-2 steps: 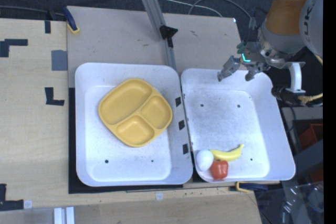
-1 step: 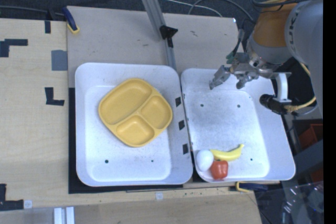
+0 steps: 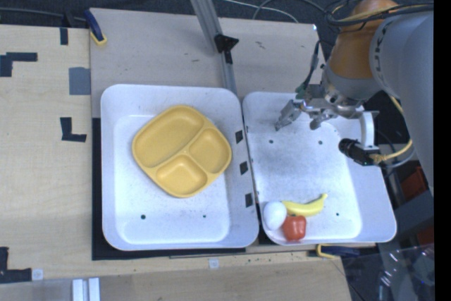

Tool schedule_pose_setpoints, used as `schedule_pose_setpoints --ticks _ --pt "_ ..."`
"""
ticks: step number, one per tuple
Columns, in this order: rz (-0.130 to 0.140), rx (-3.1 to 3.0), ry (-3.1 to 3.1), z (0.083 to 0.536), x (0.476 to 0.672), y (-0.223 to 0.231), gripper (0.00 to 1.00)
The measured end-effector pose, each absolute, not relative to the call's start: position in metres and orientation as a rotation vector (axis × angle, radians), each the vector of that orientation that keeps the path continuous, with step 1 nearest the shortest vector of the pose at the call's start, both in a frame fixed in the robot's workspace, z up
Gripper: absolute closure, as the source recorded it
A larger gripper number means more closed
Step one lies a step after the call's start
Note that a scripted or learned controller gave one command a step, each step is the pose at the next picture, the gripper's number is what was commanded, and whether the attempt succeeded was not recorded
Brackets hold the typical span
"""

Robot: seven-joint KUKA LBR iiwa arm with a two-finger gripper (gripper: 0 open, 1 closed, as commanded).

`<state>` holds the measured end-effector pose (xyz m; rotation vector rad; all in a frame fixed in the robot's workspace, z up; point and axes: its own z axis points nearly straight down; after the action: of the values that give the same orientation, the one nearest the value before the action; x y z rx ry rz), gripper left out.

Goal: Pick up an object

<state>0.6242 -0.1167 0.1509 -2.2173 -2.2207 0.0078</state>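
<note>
Camera view: gripper hangs open and empty over the right bin's far end; banana lies crosswise at the near edge.

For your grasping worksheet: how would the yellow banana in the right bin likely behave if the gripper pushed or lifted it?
The banana is curved and smooth, so it would probably pivot or slide on the right bin floor instead of rolling. It lies against the white egg-shaped object and the red object, so a push would likely shift those too. It looks like a light toy, though I cannot confirm that.
</note>
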Motion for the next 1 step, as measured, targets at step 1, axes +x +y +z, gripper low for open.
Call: schedule_pose_setpoints --ticks 1 --pt "0.008 -2.217 -2.221 0.1033 0.6156 -0.1195 0.00"
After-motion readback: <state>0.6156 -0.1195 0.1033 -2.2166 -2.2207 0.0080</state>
